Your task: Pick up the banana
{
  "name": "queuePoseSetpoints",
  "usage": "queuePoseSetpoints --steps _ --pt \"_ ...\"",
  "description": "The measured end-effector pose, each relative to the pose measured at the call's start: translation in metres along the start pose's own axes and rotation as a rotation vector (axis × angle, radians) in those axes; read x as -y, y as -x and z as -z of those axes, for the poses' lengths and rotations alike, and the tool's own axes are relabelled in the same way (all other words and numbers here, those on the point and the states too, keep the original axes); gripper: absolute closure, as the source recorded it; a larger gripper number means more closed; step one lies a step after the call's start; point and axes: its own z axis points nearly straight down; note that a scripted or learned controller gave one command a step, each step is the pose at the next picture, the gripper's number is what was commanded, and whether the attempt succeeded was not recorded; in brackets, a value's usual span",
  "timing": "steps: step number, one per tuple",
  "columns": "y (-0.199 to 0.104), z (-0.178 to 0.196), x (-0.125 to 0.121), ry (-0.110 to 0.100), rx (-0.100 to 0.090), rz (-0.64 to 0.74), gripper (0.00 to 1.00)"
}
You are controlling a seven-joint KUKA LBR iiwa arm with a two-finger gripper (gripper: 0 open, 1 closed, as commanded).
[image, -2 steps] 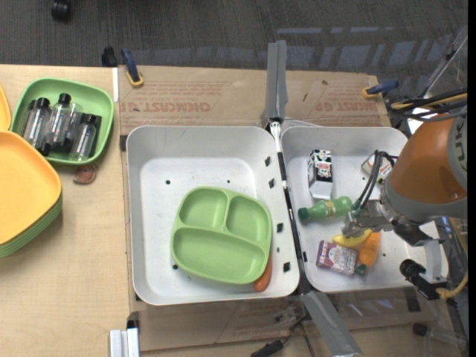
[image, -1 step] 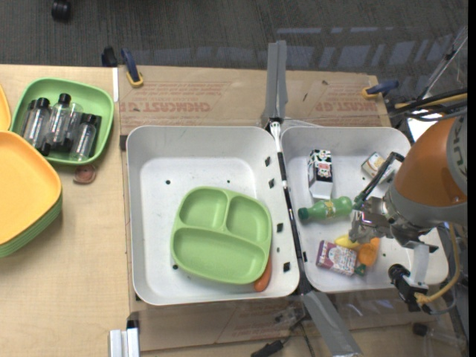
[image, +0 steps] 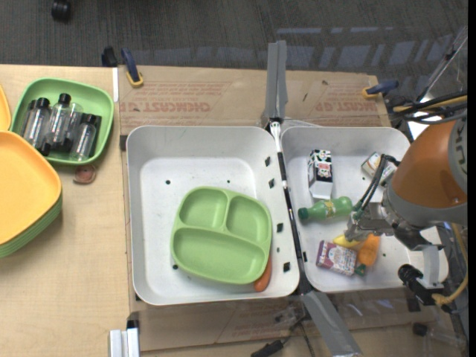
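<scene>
Where the gripper [image: 362, 227] dips into the right bin [image: 387, 277], the banana [image: 344, 240] lies just under its jaws, whose spread cannot be told.

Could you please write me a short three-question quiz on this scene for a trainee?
1. True or false: the green divided plate lies in the left bin.
2. Which bin holds the green bottle? A) left bin B) right bin C) neither
3. Fill in: the gripper hangs over the yellow ______, next to the purple packet.

Key:
1. True.
2. B.
3. banana.
</scene>
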Motion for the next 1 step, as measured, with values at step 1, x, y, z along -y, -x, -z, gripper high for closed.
queuePoseSetpoints --steps 1 --pt "0.0757 -0.0233 0.0006 -0.009 -0.001 -0.211 1.0"
